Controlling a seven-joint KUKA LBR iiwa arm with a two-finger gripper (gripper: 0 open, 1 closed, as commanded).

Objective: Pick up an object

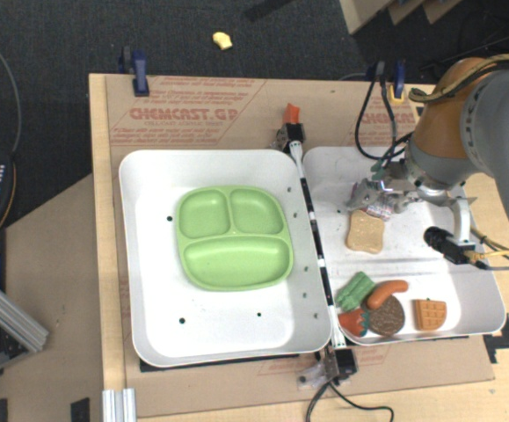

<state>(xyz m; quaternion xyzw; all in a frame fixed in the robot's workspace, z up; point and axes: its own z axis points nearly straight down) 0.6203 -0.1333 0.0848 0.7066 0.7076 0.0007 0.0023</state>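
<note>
My gripper (374, 197) hangs low over the back of the right bin (474, 319), just behind a tan toy bread slice (366, 234) that lies flat on the bin floor. I see nothing held in the gripper. Along the bin's front edge lie a green toy vegetable (353, 289), an orange-red sausage (389, 290), a round brown patty (387, 317), a small red piece (351, 323) and a waffle square (429, 314). The grey arm with its orange band (443, 121) comes in from the upper right.
The left bin (149, 315) holds a green divided plate (234, 237). A ridge (311, 227) separates the two bins. A black part with wires (448, 244) sticks out below the wrist at the right bin's right side. Clamps (136, 70) hold the board's back edge.
</note>
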